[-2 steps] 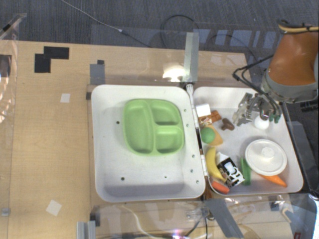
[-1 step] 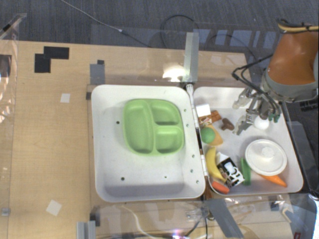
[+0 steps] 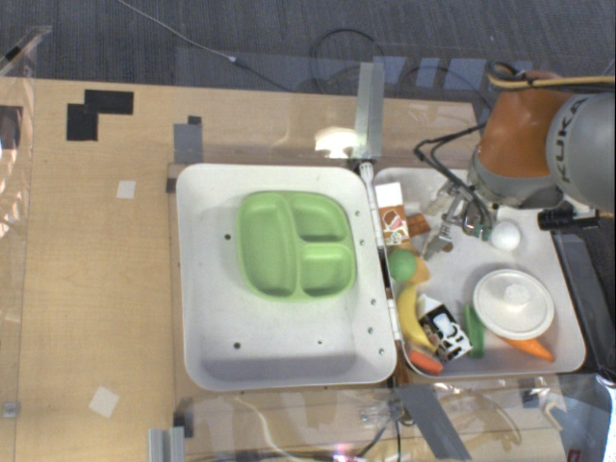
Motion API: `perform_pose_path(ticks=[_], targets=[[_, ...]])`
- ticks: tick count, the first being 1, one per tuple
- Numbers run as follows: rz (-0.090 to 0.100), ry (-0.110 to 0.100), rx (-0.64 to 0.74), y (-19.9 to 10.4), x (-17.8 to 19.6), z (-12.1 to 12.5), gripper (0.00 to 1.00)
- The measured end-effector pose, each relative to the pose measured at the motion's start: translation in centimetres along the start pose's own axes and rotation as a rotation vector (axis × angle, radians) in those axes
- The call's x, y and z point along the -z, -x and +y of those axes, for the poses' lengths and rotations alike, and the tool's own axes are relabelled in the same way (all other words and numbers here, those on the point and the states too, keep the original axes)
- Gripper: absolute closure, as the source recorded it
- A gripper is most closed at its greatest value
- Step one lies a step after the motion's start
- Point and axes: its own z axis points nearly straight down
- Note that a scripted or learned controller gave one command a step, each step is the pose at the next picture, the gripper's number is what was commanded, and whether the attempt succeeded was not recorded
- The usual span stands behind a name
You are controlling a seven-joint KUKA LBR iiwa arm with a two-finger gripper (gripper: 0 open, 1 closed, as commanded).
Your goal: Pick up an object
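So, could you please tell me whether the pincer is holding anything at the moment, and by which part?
Nothing is visibly held: the metal pincer hangs in the right white bin, nothing showing between its tips.

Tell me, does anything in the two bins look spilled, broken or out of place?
Nothing stands out. The green tray lies flat in the left bin; the toy food and white bowl crowd the right bin, but nothing looks spilled or damaged.

Tray (image 3: 294,245) in left bin (image 3: 202,287); bowl (image 3: 513,303) in right bin (image 3: 568,335).

Green divided plate (image 3: 294,244), left bin (image 3: 207,287)
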Motion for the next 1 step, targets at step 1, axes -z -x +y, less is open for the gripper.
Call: perform_pose_path(ticks=[1], targets=[[0.002, -0.002, -0.321, -9.14, 0.07, -3.03, 0.00]])
